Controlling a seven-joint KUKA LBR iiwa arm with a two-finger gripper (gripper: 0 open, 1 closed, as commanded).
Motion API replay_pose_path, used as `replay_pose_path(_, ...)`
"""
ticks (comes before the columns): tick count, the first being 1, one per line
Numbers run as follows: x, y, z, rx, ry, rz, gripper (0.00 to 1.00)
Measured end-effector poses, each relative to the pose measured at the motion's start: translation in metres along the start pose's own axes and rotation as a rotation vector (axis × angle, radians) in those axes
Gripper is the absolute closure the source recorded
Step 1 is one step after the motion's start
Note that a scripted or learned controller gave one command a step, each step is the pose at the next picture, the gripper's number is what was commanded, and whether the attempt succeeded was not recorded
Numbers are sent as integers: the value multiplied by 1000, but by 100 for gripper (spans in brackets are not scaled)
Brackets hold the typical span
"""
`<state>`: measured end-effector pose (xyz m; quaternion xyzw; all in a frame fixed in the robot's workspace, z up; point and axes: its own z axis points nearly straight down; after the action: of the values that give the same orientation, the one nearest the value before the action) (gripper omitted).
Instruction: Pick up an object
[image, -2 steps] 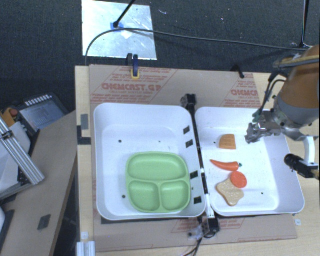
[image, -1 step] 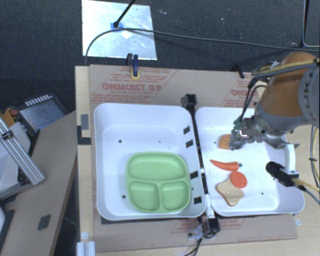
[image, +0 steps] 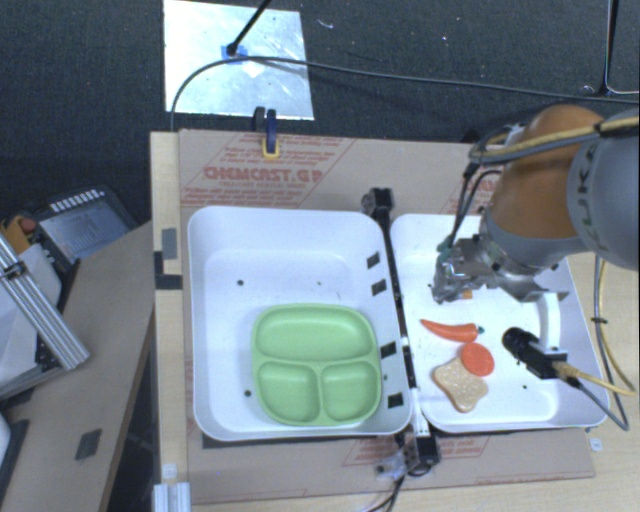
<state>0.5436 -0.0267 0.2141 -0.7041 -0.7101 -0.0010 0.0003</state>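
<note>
Dark carpet around a tan bench

Dark carpet (image: 80, 90) spans twelve o'clock; a shiny metal plate (image: 238, 58) lies there; the tan bench (image: 95, 330) sits at nine.

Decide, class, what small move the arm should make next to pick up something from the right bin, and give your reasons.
Probably a short shift toward the near edge and then down onto the orange pepper. The gripper sits just above it in the right bin, nothing visible in its grasp, and the pepper is the nearest item. The red slice and the toast piece lie farther off.
</note>
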Motion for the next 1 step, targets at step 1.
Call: replay_pose_path(1, 52, -12, 7, 1, 0, -1, 100)
